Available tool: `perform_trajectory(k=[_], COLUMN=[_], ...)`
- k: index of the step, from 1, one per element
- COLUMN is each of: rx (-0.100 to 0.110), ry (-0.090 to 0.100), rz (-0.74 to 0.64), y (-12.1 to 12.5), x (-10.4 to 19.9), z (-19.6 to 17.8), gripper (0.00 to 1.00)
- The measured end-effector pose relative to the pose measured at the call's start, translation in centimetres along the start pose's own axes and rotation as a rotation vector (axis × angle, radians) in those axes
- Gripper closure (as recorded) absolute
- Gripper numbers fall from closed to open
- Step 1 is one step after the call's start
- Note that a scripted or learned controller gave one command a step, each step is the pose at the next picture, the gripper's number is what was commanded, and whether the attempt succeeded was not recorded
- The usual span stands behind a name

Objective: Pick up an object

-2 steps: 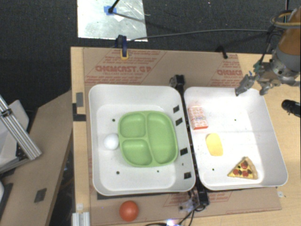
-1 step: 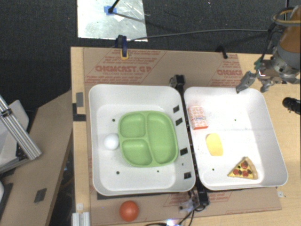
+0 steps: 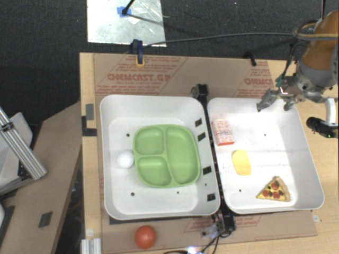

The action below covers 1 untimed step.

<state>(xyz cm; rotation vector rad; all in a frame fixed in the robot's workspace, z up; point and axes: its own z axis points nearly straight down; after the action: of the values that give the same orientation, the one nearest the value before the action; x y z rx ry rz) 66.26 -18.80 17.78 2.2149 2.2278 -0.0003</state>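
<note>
A brown cardboard sheet covers the tabletop (image 3: pixel 159 73), and two white bins sit on it side by side. The left bin (image 3: pixel 114 115) holds a green divided tray (image 3: pixel 166 155) with a white ball (image 3: pixel 125 160) touching its left edge. The right bin (image 3: pixel 296 142) holds a red-and-white packet (image 3: pixel 222 132), a yellow block (image 3: pixel 241 162) and a toy pizza slice (image 3: pixel 274 189). The gripper (image 3: pixel 275 102) hangs over the right bin's far corner, its fingers spread open and holding nothing. An orange ball (image 3: pixel 145 236) lies outside the bins at the near edge.
</note>
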Motion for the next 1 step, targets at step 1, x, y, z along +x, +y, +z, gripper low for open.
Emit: perform_trajectory(k=[1], rx=[0.001], ry=[0.000], rz=[-0.001], y=[-0.17], x=[0.52], z=[4.25], gripper=[0.00])
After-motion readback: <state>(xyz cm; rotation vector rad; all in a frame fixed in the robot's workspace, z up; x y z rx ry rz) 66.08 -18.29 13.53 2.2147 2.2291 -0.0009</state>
